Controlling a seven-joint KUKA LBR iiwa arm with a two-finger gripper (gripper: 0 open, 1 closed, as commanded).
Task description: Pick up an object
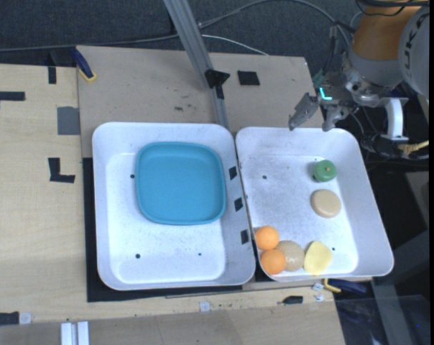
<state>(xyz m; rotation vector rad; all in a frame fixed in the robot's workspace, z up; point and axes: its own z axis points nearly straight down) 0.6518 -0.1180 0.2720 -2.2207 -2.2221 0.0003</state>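
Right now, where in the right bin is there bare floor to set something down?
The right bin's left and upper-middle floor is bare, bordered by the green piece and beige piece. It is crowded at the near edge: two oranges, a tan lump, a yellow piece.

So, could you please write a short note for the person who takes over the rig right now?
Tool: open, holding nothing, above the far rim of the right bin.
Right bin: green piece, beige disc, two oranges, tan lump, yellow piece.
Left bin: blue plate.
Done: nothing picked up yet.
Left: lower the tool, grasp one object, lift it. The green piece seems nearest.
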